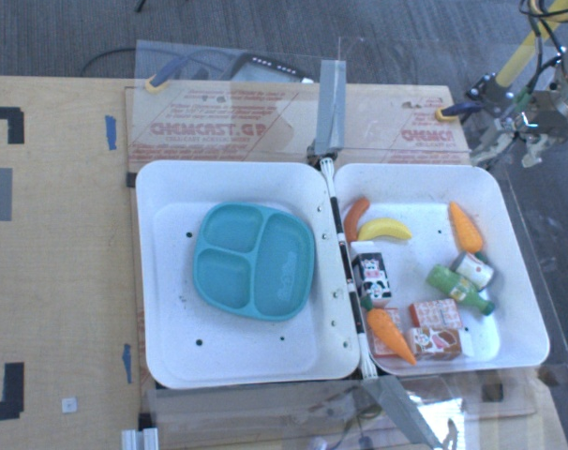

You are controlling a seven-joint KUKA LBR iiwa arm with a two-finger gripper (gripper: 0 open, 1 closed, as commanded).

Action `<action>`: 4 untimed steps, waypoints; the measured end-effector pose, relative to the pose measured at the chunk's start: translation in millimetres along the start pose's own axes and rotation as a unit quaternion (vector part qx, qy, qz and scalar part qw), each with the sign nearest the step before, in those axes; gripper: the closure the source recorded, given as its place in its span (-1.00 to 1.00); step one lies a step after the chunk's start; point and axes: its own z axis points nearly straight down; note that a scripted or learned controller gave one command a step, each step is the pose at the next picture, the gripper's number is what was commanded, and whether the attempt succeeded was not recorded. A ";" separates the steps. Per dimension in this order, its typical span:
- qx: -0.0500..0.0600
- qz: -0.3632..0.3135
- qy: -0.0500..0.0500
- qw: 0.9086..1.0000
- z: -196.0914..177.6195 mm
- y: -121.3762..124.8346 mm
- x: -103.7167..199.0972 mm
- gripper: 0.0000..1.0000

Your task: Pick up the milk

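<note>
One milk carton lies flat against the right bin's inner wall, well apart from the gripper and down-left of it; the gripper hangs outside the bin's far corner, its opening impossible to tell, likely parked clear so the contents stay unobstructed.

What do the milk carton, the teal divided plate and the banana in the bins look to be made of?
Milk carton: probably printed card or plastic, matte, with black cow patches on white. Teal divided plate: likely moulded plastic, smooth, uniform colour, with soft highlights on its ridges. Banana: apparently toy plastic, evenly yellow and blemish-free. Resolution leaves all three uncertain.
</note>
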 end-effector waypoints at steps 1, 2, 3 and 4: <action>-0.004 0.063 0.000 0.998 171.0 -72.8 32.7 -1.00; -0.009 0.106 -0.004 0.994 178.2 -154.0 42.3 -1.00; -0.005 -0.055 -0.002 0.998 180.3 -169.2 94.6 -1.00; -0.005 -0.225 -0.002 0.974 180.4 -169.2 66.9 -1.00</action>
